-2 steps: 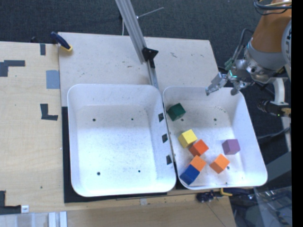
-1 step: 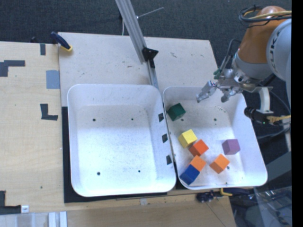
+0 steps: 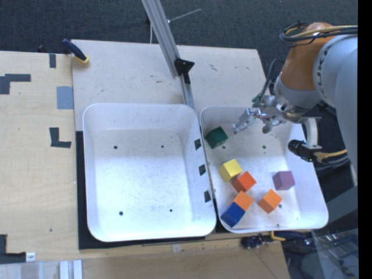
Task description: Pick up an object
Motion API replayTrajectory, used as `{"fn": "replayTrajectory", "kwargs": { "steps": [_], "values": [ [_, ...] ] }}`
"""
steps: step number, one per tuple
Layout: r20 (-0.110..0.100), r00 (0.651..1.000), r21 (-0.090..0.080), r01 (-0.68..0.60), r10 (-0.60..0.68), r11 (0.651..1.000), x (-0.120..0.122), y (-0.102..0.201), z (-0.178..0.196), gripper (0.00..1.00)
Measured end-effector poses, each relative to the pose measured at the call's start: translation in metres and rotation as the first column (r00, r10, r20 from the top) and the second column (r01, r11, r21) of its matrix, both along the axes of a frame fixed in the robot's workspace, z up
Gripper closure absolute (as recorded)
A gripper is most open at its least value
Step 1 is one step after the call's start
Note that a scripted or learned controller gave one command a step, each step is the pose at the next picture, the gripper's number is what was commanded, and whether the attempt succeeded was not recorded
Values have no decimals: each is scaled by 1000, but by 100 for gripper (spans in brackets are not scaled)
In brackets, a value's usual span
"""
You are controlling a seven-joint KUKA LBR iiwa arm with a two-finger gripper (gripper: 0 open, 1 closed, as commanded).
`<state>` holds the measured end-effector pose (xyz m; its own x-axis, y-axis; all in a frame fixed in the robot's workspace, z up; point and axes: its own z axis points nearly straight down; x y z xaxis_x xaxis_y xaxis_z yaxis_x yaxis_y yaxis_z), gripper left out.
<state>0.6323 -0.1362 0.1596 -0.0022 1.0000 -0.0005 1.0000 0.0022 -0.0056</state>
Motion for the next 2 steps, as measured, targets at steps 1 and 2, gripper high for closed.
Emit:
{"fn": "replayTrajectory", "kwargs": {
  "steps": [1,2],
  "values": [
    [12,1000,-5,4,-4,1000,-7,-4,-50,0],
    [8,1000,-3,0,0,1000,-8,-1,-42,100]
  ]
}}
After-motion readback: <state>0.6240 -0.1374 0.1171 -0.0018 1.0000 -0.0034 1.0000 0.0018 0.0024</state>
